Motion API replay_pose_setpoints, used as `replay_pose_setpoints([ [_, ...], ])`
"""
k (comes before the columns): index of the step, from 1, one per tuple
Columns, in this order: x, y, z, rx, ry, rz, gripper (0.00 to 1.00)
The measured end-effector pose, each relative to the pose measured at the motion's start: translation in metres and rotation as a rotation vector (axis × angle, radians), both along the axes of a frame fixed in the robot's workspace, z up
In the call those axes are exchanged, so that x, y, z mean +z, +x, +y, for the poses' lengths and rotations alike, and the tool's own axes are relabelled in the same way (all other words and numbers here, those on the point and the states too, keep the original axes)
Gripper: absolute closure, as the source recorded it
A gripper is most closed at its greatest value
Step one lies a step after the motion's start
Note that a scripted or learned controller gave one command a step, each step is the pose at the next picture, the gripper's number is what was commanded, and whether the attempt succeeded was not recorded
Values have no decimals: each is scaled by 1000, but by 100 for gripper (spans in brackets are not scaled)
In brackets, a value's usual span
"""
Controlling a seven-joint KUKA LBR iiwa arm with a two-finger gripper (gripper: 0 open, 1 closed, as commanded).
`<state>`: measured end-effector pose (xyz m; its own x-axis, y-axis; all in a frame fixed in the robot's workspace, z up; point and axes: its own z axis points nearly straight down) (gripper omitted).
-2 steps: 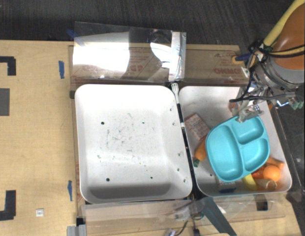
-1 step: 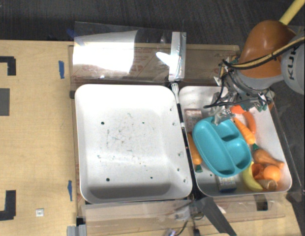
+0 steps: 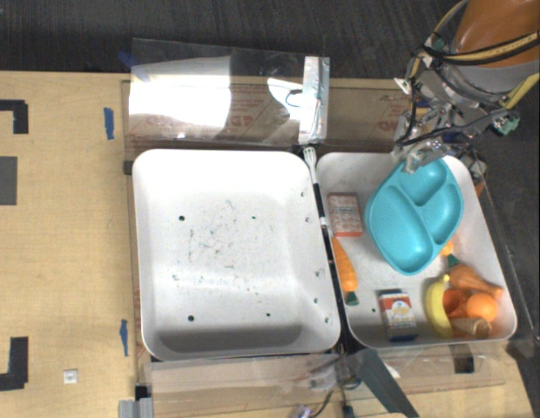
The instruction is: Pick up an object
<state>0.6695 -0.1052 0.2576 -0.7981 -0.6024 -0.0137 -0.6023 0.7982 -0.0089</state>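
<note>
A turquoise divided plate (image 3: 418, 219) lies tilted in the right bin (image 3: 366, 331), its upper rim toward the bin's back wall. My gripper (image 3: 421, 157) hangs at the plate's upper left rim, right at its edge, under the grey wrist and orange band at the top right. Left of the plate lies a small red and white box (image 3: 345, 213). Below that box a carrot (image 3: 346, 269) lies along the bin's left wall. Near the front are another small box (image 3: 398, 311), a banana (image 3: 437, 307) and an orange (image 3: 482, 307).
The left bin (image 3: 226, 251) is a large white tray with dark specks. A clear plastic sheet (image 3: 226, 103) stands behind it. Cardboard-coloured bench (image 3: 57, 233) stretches to the left. Cables hang around the wrist above the right bin's back corner.
</note>
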Motion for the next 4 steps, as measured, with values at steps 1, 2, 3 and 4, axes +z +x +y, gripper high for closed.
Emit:
replay_pose_setpoints([
  [1,-134,-3,11,156,4,13,100],
  [2,-163,2,-4,1,2,3,100],
  [3,-163,-61,-12,-93,-1,-5,100],
  [4,-159,-163,-16,82,-7,-40,100],
])
